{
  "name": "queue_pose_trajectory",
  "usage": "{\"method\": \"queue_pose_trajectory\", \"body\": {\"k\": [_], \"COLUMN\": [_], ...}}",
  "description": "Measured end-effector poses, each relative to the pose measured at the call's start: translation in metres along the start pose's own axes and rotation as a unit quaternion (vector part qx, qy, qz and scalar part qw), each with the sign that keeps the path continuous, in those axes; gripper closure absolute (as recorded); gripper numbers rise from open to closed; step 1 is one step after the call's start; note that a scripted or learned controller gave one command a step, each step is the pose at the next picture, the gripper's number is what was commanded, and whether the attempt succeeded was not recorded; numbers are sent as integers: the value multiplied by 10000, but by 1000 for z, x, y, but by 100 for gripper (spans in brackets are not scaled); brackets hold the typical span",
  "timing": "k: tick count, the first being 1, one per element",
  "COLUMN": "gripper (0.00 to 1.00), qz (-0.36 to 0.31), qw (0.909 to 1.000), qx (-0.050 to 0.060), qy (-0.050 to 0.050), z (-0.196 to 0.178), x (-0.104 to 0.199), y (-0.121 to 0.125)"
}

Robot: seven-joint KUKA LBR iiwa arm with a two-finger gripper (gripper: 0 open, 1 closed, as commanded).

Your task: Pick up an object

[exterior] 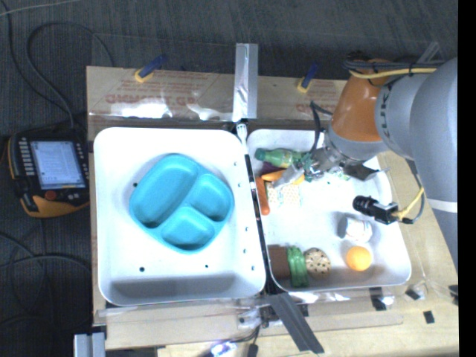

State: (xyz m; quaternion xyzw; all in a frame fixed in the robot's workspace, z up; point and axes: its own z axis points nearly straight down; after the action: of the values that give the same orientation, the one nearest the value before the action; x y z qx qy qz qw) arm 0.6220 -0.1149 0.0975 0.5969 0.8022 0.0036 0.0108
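jaws can't be made out, gripper sits low in the upper left of the right bin, right by a green bottle and an orange piece. orange ball, speckled ball, green ridged thing and brown block line the near edge, well apart from it. left bin holds a blue divided tray.

Robotics lab: teach pendant on carpet floor, cables, bench with white bins.
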Motion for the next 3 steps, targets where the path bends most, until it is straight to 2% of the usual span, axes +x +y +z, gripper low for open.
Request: {"method": "queue_pose_trajectory", "body": {"k": [1,2,3], "gripper": [0,0,0], "qz": [-1052,-1235,-2121], "qw": [9944,9923,9773], "qx": [86,-60,-10], "qy": [54,-18,-18], "z": [-58,-14,-17], "x": [-38,-83,-82], "y": [18,17,9]}}
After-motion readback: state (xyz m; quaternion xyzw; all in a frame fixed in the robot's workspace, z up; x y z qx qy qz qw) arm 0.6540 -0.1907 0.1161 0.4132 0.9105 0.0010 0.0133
